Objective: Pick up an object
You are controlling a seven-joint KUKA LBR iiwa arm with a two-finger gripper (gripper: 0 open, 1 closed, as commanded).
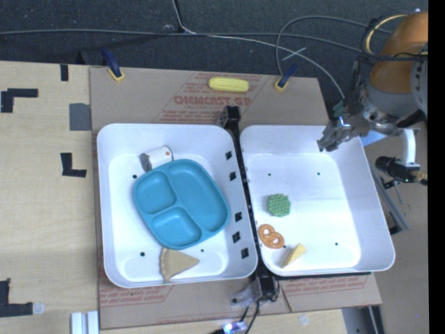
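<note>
Camera view: gripper hovers over the right bin's far right corner, claw state hard to tell, nothing seen between its fingers. Green ball, pretzel and wedge lie below; blue tray sits left.

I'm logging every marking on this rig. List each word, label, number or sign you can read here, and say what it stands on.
"CHEMCAST": my best reading of the large red print on the cardboard sheet under the bins, behind the left bin; the letters are blurred.
More red print beside it and along the cardboard's front edge: too small and blurred to read.
Blue divided plate, right bin, yellow object: nothing legible.
</note>
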